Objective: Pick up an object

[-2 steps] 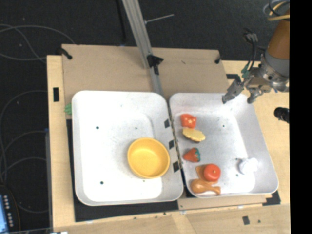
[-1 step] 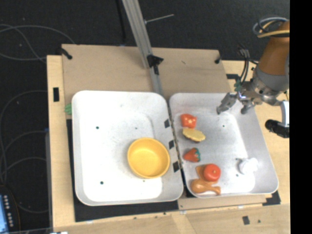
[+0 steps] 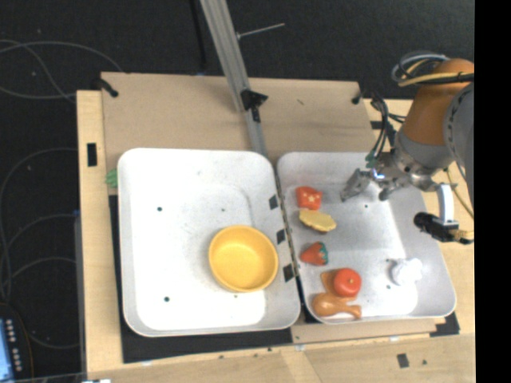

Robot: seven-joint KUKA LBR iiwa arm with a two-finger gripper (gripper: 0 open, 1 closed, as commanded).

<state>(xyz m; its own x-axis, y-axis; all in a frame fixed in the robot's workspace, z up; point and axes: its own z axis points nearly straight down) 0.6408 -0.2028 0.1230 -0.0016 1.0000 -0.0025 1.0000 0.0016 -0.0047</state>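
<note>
Left bin (image 3: pixel 160 182) is holding a yellow bowl (image 3: pixel 243 258); right of the bowl, the right bin (image 3: pixel 431 294) is carrying toy foods. The yellow slice (image 3: pixel 317 221), just up-right of the bowl, is lying with its long axis left-right. The gripper (image 3: pixel 369 185), jaws spread and empty, is hovering farther right: approach step, calling for descent onto one item.
</note>
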